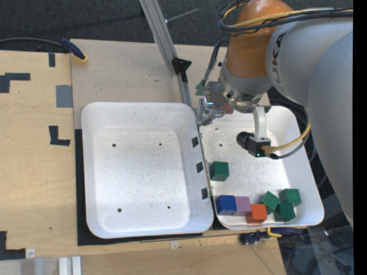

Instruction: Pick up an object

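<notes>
A single fixed camera looks down at a slant on a wooden bench (114,79) from above. Two shallow white bins fill the centre and lower right of the frame: the left bin (92,153) and the right bin (309,193). The grey and orange arm (298,44) looms large at upper right, close to the lens. Dark floor crosses the top edge.
</notes>
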Controlling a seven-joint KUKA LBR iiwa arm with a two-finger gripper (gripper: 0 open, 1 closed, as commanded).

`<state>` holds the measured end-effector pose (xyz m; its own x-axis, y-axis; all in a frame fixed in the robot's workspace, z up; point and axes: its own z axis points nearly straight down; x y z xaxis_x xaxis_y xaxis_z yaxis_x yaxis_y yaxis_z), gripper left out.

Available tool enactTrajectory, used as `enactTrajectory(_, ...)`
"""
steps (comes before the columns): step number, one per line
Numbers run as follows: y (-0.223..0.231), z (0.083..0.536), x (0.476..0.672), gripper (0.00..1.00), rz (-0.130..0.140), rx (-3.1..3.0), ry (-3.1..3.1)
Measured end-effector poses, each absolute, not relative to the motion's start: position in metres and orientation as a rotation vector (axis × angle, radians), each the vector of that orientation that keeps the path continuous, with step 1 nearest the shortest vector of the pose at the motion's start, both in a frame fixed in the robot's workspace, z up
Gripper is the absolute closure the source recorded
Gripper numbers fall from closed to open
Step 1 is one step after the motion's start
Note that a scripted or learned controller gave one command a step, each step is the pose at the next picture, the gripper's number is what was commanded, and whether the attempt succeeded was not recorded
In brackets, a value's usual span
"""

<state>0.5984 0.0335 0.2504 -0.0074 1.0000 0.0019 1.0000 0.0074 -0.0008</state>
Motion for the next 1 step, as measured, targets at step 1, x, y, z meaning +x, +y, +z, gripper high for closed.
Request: enactTrajectory(1, 0.088, 0.2436, 0.5936, 1.0, 0.002, -2.212, -2.227)
